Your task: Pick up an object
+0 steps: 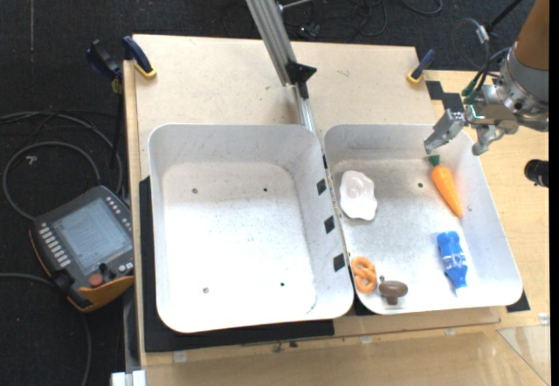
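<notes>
The right bin point(384, 144) holds several objects. An orange carrot point(447, 189) lies near its far right side. A white crumpled lump point(358, 196) rests close to the divider. A blue packet point(451, 259) lies at the right front. A small orange pretzel shape point(364, 272) and a brown mushroom-like piece point(393, 291) sit at the front left corner. My gripper point(459, 138) hangs open above the bin's far right corner, just above and behind the carrot's green top, with nothing between its fingers point(439, 133).
The left bin point(175, 153) stands beside the right one. A grey slanted pole point(262, 9) crosses the far side of the bench. Yellow clamps point(142, 61) grip the bench's back corners. A teach pendant point(83, 240) lies on the floor at left.
</notes>
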